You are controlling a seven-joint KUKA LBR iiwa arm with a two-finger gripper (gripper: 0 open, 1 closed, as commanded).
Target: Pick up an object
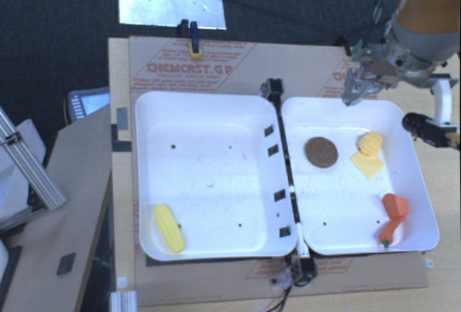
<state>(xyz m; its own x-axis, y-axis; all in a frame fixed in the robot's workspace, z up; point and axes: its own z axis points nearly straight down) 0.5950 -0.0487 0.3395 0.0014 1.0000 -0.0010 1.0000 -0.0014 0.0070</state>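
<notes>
Gripper [355, 93] above right bin's [414, 159] far rim, grip state unclear, arm [425, 8] cut off.

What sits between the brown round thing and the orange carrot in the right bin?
A flat yellow cheese slice lies roughly between the brown disc and the carrot, seen from the overhead camera.

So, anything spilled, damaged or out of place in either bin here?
Nothing stands out. The corn cob lies in the left bin; the brown disc, yellow pieces and carrot lie apart in the right bin, all inside the rims.
</notes>
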